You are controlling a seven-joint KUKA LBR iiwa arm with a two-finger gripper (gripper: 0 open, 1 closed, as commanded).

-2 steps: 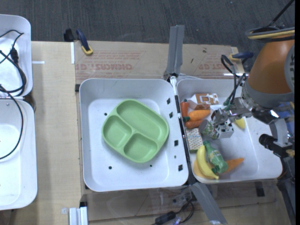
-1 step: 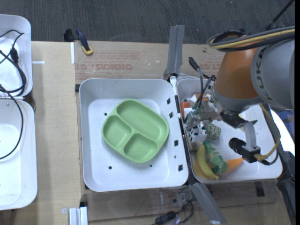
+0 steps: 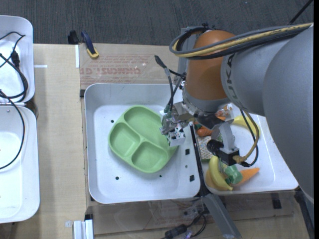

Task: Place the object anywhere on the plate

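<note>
We note the gripper [image 3: 172,129] hanging at the three o'clock edge of the green plate [image 3: 139,139], which lies tilted in the left bin [image 3: 99,148]. Whether it is spread, pressed together or pinching anything we cannot tell; the wrist and cables crowd that spot.

No object is clearly seen at the gripper. The candidates lie in the right bin [image 3: 279,176], at about four o'clock from the gripper: a banana [image 3: 215,173], a carrot [image 3: 249,173], a small green piece [image 3: 233,175], partly behind the arm.

Our judgement: if something is carried, release should come further toward nine o'clock, over a plate compartment rather than its raised rim, and low, so the thing does not roll off. If nothing is carried, a fresh pick from the right bin is needed first.
</note>
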